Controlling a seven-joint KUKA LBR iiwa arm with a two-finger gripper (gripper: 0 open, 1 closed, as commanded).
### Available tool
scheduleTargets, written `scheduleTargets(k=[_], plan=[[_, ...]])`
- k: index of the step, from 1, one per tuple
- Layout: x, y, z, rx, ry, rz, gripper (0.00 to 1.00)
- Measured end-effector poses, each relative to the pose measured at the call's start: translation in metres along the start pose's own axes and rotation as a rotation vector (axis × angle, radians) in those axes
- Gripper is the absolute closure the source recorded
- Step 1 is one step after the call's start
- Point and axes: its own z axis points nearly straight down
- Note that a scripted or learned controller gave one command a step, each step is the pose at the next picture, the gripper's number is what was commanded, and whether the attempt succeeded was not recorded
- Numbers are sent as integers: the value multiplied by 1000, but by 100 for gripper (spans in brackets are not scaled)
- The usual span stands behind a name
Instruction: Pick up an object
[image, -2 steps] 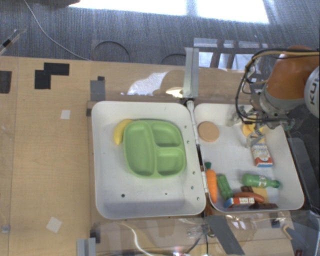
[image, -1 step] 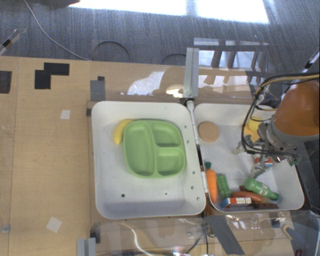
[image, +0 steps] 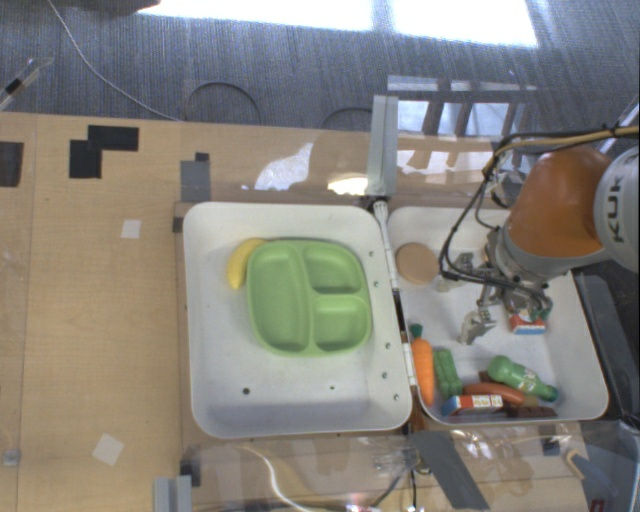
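Toys lie in the right bin (image: 590, 385): a carrot (image: 424, 368) and green bottle (image: 520, 377) below the jaws. Gripper (image: 487, 322) hovers mid-approach, jaws apart, holding nothing. Next move, by judgement: descend onto one toy and close.

Perhaps "KU" on arm (image: 612, 215)

In the right bin (image: 592, 375), bare floor lies around the claw (image: 487, 318), between the tan disc (image: 416, 263) near the back wall and the clutter at the front: carrot (image: 424, 368), green bottle (image: 521, 378) and a red-and-white packet (image: 474, 402). A small box (image: 527, 323) sits just beside the claw. The left bin (image: 205, 380) is largely covered by a green divided plate (image: 305, 296), with open floor at its front.
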Motion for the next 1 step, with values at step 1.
scheduleTargets(k=[1], plan=[[-38, -67, -60, 4, -3, 43, 0]])
